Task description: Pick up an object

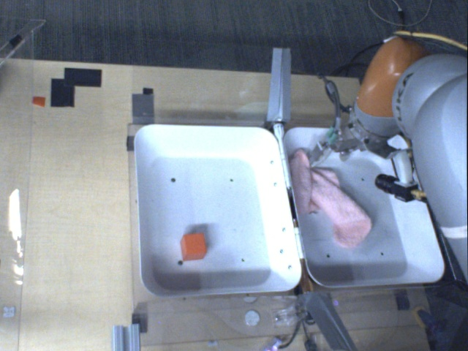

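In the camera view, the pink cloth point(329, 199) lies crumpled along the left wall of the right bin point(417, 273), its upper end bunched under the gripper point(330, 146), which reaches down near the bin's far edge, probably to grab the fabric. Whether the gripper is spread or pinching cannot be told. An orange block point(194, 246) sits near the left bin's point(153, 196) near edge.

Bright, even overhead light on my feed. Left bin point(212, 145) floor glares near white, soft shadow along near wall. Reflection streak on bench point(73, 218) at left. Slight overall softness.
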`<state>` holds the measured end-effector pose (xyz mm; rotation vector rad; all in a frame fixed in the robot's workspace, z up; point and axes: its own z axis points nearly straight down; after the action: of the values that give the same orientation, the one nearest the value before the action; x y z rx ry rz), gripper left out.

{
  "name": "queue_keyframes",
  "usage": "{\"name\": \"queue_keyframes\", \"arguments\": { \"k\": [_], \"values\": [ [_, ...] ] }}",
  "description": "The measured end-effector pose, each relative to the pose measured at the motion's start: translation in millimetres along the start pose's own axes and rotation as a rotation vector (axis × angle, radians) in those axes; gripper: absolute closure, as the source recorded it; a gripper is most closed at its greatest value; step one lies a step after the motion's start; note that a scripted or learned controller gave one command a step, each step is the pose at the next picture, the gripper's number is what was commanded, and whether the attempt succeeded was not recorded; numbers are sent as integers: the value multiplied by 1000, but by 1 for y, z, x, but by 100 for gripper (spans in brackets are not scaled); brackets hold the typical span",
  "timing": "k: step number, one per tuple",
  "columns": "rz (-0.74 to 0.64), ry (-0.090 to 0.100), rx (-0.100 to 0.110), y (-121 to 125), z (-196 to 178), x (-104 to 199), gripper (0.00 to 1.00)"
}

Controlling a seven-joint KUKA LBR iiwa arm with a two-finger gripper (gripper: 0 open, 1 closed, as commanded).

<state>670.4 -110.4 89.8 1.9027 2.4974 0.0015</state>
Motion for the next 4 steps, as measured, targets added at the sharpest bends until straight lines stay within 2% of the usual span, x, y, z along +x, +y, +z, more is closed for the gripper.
{"name": "queue_keyframes", "arguments": {
  "k": [1,2,3,4],
  "values": [
    [-99,-4,-9,-60,0,4,0],
    [-88,-1,5,1,1,9,0],
    [-172,-4,-9,-68,0,34,0],
    [-340,-4,-9,-66,-98,66,0]
  ]
}}
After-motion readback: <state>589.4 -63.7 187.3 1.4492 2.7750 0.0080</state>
